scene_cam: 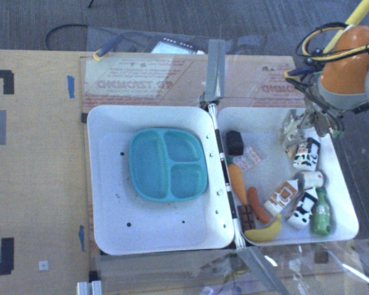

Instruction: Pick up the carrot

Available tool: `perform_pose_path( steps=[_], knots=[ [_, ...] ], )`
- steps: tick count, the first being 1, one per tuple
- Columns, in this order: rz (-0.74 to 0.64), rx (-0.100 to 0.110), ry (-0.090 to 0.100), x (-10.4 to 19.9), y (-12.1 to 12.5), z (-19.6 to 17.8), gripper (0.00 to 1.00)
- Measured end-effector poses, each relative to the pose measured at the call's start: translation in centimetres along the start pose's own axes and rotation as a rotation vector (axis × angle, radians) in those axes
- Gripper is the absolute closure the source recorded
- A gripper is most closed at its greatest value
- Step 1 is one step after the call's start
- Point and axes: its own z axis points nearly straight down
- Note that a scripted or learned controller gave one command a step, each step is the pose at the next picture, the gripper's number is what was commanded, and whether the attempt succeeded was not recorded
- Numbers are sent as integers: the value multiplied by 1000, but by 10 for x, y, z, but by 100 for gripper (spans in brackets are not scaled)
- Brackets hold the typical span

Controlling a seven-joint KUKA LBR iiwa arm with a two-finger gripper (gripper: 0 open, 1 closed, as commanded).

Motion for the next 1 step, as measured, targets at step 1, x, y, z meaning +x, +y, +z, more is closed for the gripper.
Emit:
perform_pose_path(
  steps=[1],
  knots=[
    [45, 4, 6, -5, 101, -76, 100]
  ],
)
